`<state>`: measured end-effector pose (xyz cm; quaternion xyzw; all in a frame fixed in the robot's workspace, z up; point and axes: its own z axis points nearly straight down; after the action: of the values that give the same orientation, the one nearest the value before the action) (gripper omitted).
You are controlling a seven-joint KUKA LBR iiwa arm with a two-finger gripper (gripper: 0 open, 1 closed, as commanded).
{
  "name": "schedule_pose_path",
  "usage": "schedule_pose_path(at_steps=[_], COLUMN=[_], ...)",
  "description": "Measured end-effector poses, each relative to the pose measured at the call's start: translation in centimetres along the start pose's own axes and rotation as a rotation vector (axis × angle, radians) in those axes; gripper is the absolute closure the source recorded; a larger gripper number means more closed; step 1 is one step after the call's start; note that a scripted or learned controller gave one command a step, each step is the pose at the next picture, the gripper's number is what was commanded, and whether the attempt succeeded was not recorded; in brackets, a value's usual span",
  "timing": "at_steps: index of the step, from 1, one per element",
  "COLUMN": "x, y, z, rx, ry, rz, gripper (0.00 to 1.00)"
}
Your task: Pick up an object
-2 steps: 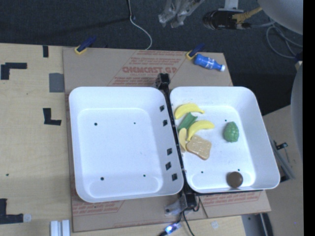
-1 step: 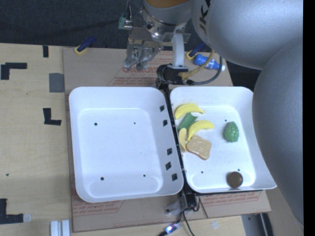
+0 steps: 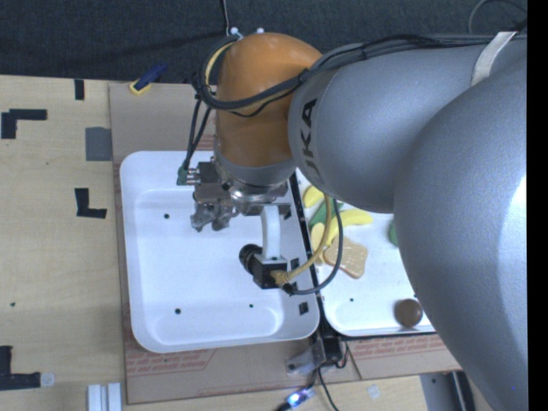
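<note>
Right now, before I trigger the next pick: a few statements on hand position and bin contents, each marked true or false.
1. The hand hangs over the left bin. True.
2. The brown round object lies in the left bin. False: it lies in the right bin, near its front edge.
3. The tan flat piece lies in the right bin. True.
4. The band above the wrist is blue. False: it is orange.
</note>
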<state>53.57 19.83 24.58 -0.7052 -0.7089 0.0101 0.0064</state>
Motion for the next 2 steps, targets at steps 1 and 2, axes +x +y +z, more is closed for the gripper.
schedule_pose_path(at_steps=[1, 2], x=[3.8, -8.9], y=[-2.8, -2.8], z=[-13.5, -25.1], rx=[-0.033, -0.037], ry=[0.012, 0.006], rz=[-0.004, 0.016], gripper=[1.0, 1.0])
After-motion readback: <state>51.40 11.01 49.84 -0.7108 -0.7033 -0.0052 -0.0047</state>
